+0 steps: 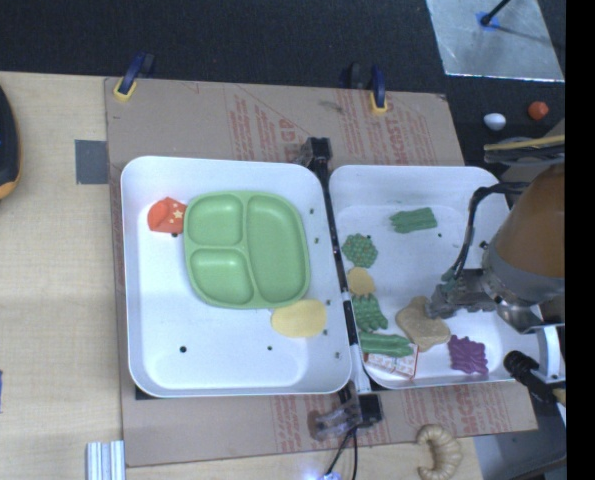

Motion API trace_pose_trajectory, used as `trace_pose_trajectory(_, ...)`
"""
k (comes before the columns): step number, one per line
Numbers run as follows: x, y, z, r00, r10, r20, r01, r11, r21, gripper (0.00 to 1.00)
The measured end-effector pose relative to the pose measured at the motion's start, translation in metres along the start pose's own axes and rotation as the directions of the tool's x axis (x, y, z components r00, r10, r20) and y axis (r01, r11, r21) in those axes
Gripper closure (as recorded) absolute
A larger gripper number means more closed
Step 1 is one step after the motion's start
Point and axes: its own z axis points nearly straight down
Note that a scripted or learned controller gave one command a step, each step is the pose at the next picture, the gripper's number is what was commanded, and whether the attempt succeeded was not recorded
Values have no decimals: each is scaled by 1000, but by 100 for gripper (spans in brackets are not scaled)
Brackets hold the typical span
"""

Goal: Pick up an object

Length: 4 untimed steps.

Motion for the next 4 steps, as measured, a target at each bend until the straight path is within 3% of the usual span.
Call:
trace_pose_trajectory(1,-20,2,-98,1000,6,2,-6,1000,-5,100)
trace_pose_trajectory(2,-19,1,-93,1000,5,0,-5,1000,1,0)
trace_pose_trajectory(3,77,60,-88,1000,-5,0,5,1000,-2,0)
trace_pose_trajectory(4,27,-6,-77,1000,9,0,-9,1000,8,0)
